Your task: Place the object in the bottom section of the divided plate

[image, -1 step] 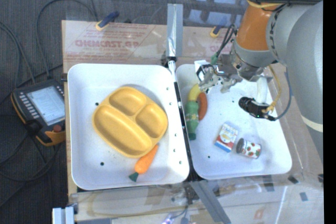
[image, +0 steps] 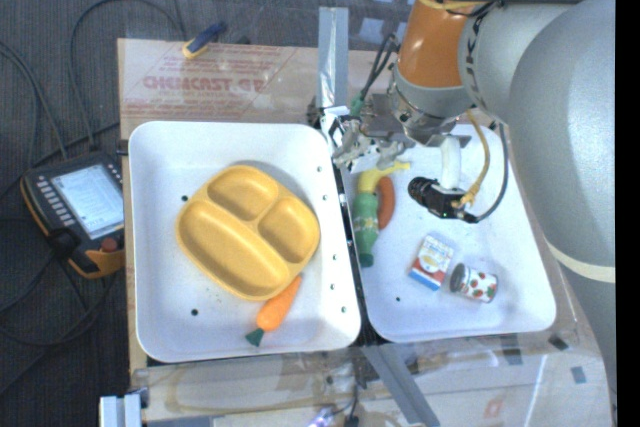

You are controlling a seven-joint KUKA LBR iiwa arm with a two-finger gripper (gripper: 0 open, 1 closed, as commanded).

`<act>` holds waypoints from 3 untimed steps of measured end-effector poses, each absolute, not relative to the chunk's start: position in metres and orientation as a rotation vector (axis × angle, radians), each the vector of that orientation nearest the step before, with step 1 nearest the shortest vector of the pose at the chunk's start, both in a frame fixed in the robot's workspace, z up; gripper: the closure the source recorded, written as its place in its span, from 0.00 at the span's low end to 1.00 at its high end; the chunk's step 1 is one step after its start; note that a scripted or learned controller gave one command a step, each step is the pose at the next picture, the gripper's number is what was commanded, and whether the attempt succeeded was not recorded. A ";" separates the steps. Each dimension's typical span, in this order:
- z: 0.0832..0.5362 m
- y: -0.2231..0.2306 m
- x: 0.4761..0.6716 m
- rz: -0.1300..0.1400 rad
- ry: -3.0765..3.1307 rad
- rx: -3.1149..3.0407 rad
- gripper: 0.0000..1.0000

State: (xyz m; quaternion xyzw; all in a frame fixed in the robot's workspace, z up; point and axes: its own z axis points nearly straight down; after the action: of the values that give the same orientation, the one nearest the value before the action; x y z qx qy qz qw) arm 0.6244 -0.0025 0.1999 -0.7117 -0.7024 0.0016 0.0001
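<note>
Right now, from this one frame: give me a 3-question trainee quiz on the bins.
1. True or false: the yellow divided plate sits in the left bin.
2. Multiple choice: the toy carrot lies A) inside a plate section, B) on the bin floor by the plate's lower edge, C) in the right bin.
3. Fill in: the gripper is over the ___ bin's upper left corner.

Key: 1 true; 2 B; 3 right.

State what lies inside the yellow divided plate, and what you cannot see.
The yellow plastic divided plate in the left white bin shows nothing in its three sections. An orange toy carrot lies outside, touching its near rim. Whatever is beneath the plate is covered.
</note>
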 end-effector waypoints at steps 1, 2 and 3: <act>0.182 0.073 0.614 0.006 -2.230 -2.212 1.00; 0.204 0.162 0.575 0.007 -2.343 -2.091 1.00; 0.204 0.162 0.575 0.006 -2.343 -2.091 0.00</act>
State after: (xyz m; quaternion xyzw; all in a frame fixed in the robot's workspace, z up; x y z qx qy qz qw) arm 0.5753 0.1623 0.2038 -0.6659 -0.7460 0.0020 0.0008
